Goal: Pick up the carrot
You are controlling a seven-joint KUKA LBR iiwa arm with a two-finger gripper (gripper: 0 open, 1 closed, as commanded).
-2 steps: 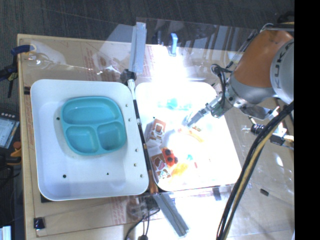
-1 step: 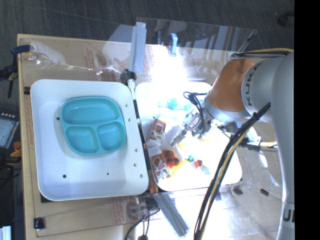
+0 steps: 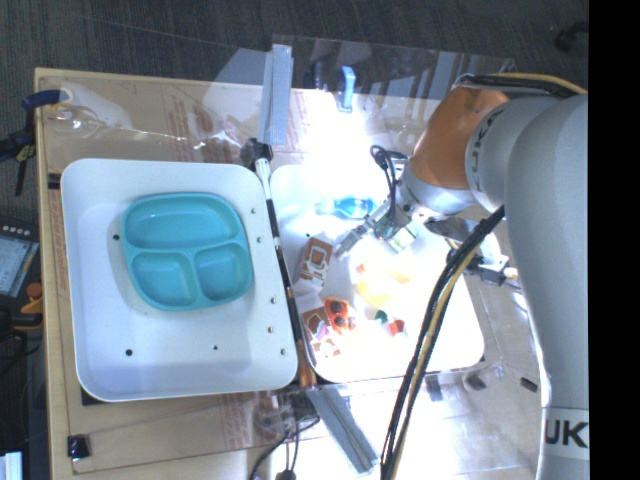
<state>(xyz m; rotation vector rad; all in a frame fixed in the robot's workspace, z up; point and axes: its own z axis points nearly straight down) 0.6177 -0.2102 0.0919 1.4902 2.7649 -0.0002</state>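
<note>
Right bin (image 3: 462,343), overexposed: gripper (image 3: 385,230) at centre frame above scattered toys, finger state indiscernible. Carrot not distinguishable; an orange item (image 3: 337,313) lies lower. Left bin (image 3: 80,268) holds a teal divided tray (image 3: 186,248).

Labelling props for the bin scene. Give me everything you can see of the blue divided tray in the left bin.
The blue divided tray is light turquoise, looks like smooth plastic, and is roughly rectangular with rounded corners. It has three compartments: one long one across the far side and two smaller ones side by side on the near side. It lies flat, open side up, near the middle of the left bin, slightly rotated. It rests on the bin floor.
</note>
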